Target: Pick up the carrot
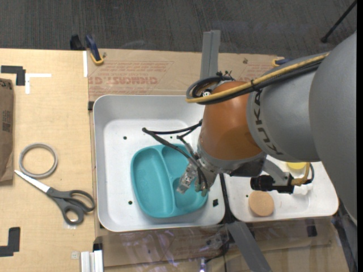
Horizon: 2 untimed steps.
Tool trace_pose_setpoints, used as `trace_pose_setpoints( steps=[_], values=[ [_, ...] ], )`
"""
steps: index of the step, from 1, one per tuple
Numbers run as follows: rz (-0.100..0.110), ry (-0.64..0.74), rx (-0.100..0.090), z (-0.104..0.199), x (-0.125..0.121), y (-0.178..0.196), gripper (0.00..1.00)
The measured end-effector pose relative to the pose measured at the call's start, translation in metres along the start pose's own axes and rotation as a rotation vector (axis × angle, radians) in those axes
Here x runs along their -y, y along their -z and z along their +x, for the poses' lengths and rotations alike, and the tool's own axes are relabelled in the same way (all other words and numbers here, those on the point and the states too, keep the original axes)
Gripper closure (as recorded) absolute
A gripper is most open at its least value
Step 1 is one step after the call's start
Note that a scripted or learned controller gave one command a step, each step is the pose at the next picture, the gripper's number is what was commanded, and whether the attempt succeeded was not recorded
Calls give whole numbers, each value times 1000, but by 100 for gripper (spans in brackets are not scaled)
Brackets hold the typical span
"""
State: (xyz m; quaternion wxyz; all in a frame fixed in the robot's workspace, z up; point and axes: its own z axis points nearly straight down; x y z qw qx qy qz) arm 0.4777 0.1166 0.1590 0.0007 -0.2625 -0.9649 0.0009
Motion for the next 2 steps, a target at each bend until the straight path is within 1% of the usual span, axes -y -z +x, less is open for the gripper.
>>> trace_pose_setpoints(
  steps=[1,2],
  values=[
    [-1,26,2,36,-61,91,100],
    [-1,412,2,13,-23,64,100]
  ],
)
